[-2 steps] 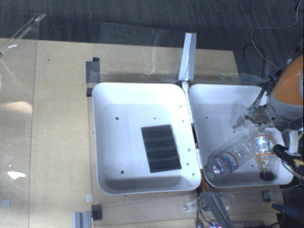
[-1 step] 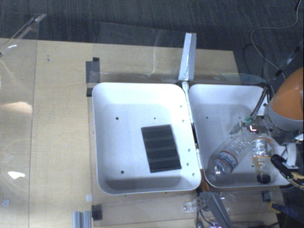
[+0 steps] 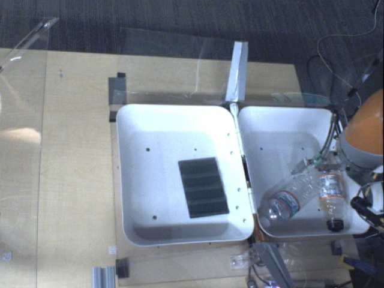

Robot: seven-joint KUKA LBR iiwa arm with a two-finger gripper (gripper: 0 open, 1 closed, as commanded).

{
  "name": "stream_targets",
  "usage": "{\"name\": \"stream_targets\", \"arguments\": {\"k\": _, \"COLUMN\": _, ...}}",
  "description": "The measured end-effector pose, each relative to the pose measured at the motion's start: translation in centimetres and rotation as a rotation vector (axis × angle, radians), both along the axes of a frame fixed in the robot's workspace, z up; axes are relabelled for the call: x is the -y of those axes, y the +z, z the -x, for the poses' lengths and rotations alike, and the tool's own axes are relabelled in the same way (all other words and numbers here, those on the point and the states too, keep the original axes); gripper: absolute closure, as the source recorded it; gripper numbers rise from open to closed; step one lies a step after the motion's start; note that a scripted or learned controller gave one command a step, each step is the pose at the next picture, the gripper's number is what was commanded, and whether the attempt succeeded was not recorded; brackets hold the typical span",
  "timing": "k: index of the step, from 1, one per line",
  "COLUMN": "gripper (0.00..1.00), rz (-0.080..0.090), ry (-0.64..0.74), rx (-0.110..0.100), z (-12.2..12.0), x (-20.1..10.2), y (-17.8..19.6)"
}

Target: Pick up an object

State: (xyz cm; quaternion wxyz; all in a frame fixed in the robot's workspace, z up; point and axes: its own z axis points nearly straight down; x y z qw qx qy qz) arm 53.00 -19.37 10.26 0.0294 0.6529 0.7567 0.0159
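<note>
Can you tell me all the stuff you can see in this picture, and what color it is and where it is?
bins: two, white, side by side on the bench; left bin, right bin
black ridged pad: one, black, lying flat in the left bin, toward its lower right
plastic bottles: two, clear; one with a blue label lying on its side in the right bin, one beside it to the right with a dark cap pointing down
bench: one, light wood, under the bins
floor: dark grey, beyond the bench at the top
cables: thin, at the upper right
robot arm: one, grey with an orange band, at the right edge over the right bin
</note>
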Motion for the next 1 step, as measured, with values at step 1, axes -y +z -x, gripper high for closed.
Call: {"name": "stream_targets", "arguments": {"k": 1, "gripper": 0.0, "rz": -0.004, "ry": 0.032, "rx": -0.02, "z": -0.5, "x": 0.74, "y": -0.49}}
